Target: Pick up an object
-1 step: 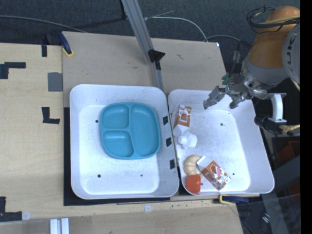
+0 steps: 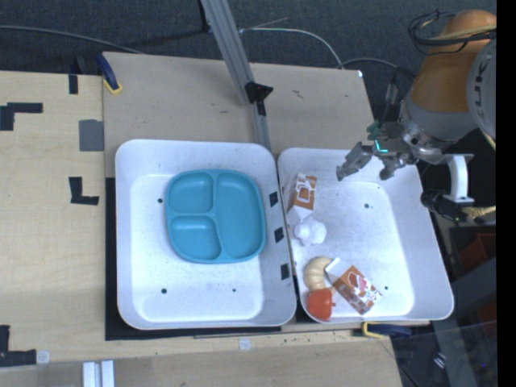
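My gripper (image 2: 372, 168) hangs over the far right part of the right bin (image 2: 403, 240), fingers spread open with nothing between them. Objects lie along that bin's left and near side: a small orange-brown carton (image 2: 304, 192) at the upper left, a crumpled white object (image 2: 310, 232) below it, a tan bread roll (image 2: 318, 271), a red tomato-like item (image 2: 320, 303) and a red-orange box (image 2: 355, 289) at the near edge. The gripper is well apart from all of them, up and to the right of the carton.
The left bin (image 2: 145, 289) holds a teal divided plate (image 2: 216, 216). A grey metal pole (image 2: 230, 43) slants down to the bins' shared far edge. The arm's orange band (image 2: 451, 63) sits at the upper right.
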